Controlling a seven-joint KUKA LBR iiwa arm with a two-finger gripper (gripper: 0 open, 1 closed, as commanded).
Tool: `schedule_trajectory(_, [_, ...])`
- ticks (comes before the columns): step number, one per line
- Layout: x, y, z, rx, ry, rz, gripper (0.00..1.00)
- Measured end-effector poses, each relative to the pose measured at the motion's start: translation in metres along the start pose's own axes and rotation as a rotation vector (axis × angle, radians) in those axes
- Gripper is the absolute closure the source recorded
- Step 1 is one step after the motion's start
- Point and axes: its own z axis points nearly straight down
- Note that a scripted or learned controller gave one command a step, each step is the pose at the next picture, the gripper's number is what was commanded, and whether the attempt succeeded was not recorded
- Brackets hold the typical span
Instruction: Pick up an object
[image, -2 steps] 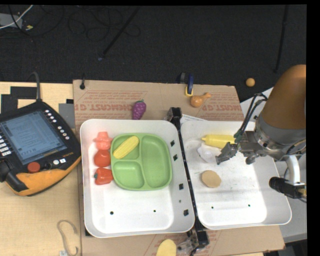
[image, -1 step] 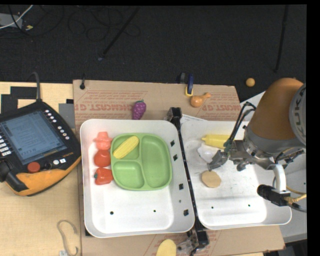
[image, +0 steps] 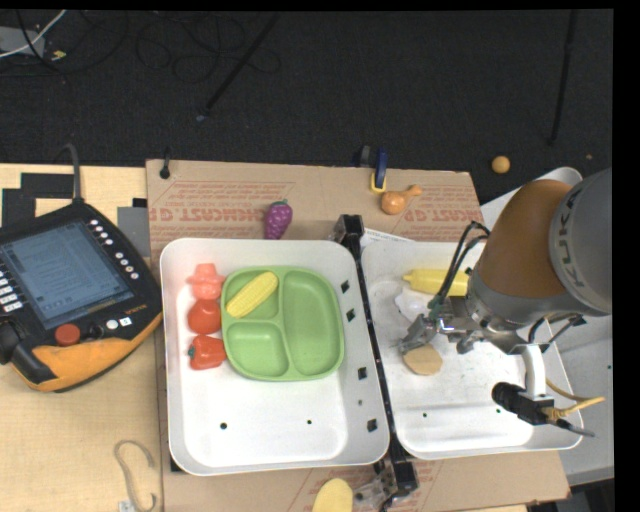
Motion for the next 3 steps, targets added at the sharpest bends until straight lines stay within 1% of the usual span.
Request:
schedule_trajectory(1, [0.002, 0.0, 0.049, -0.003, -0.001, -0.005, 0.0])
schedule_trajectory(2, [-0.001, -0.001, 0.037, -0.002, -0.001, 0.004, 1.0])
schedule_trajectory(3, [0.004, 0.005, -0.009, -0.009, -0.002, -0.004, 1.0])
